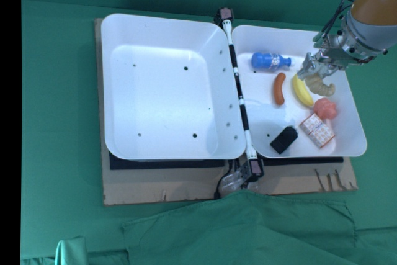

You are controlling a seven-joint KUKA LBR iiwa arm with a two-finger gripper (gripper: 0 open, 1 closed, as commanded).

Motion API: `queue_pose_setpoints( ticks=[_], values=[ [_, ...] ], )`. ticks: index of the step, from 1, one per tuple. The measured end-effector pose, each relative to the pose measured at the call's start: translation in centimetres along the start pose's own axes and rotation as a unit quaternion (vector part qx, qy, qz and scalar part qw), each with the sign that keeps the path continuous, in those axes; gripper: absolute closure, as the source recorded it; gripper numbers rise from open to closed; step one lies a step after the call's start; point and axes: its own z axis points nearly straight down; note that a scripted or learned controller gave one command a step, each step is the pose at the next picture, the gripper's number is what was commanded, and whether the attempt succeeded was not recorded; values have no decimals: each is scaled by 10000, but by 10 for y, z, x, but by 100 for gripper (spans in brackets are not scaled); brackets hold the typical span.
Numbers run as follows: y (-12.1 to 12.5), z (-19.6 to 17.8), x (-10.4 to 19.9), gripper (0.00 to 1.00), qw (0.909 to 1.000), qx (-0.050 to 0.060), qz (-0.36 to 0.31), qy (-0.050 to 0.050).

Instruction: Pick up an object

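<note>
The right bin (355, 133) holds several small items: a blue bottle (270, 61) at the back, a red sausage (280, 88), a yellow banana (301, 91), a tan pastry-like piece (321, 86), a pink lump (325, 108), a red-and-white box (317, 130) and a black block (284, 139) near the front. My gripper (316, 70) hangs over the back right part of this bin. It is directly above the tan piece and seems to touch its top. Whether the tan piece is lifted off the floor of the bin is unclear.
The left bin (161, 90) lies beside the right one, with a black-and-white hinged bar (239, 90) between them. Both rest on a cardboard sheet (161, 189) over green cloth. The arm enters from the upper right.
</note>
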Motion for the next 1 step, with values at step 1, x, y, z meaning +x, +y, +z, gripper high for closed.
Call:
queue_pose_setpoints(
  ticks=[1],
  values=[
    [-2, -65, 2, 100, 10000, -7, -2, 0]
  ],
)
